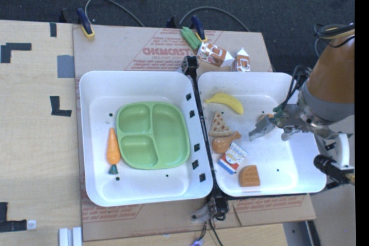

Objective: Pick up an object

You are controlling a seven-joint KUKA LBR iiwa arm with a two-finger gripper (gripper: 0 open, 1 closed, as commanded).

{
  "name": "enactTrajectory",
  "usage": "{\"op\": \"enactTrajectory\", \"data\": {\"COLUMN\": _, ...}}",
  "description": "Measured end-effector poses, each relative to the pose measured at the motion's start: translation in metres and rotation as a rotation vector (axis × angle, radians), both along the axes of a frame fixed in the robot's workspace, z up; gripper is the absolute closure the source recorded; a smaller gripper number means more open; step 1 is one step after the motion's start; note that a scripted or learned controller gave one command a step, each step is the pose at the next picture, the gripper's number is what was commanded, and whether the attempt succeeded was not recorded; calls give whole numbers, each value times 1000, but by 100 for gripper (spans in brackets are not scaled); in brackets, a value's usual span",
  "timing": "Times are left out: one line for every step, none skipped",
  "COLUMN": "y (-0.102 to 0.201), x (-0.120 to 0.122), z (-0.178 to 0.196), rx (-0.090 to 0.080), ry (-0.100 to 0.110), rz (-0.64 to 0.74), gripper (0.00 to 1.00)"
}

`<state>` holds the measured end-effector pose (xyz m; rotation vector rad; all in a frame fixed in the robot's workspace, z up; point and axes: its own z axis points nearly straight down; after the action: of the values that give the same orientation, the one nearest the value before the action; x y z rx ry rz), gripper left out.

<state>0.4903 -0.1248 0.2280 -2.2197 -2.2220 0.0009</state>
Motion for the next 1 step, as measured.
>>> {"op": "enactTrajectory", "data": {"y": 34, "x": 90, "z": -44, "rx": 1, "ry": 1, "rz": 1, "gripper": 0}}
